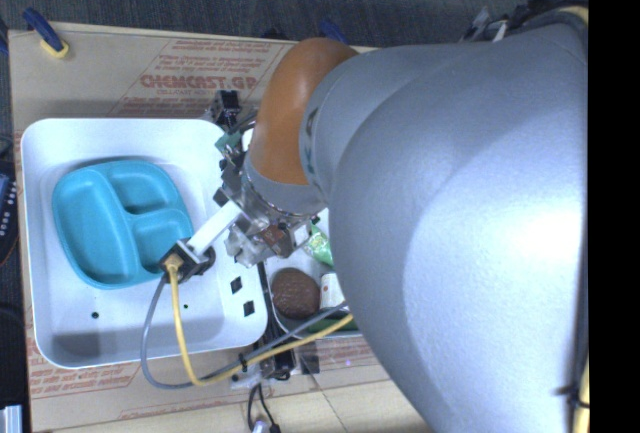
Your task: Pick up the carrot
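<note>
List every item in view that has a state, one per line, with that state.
Shallow white left bin: holds the tray.
Blue plastic divided tray: lying flat, right way up, compartments bare.
Brown rounded lump: resting in the right bin, partly hidden by the arm.
Grey arm with orange band: reaching over the right bin.
End effector: low at the bins' shared edge; grip not discernible.

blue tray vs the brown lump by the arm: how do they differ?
The blue tray is bright, flat and split into compartments; the brown lump is dull, rounded and whole. The tray looks far larger than the lump. The tray lies in the left bin in full view; the lump lies right of it, partly under the arm.
</note>
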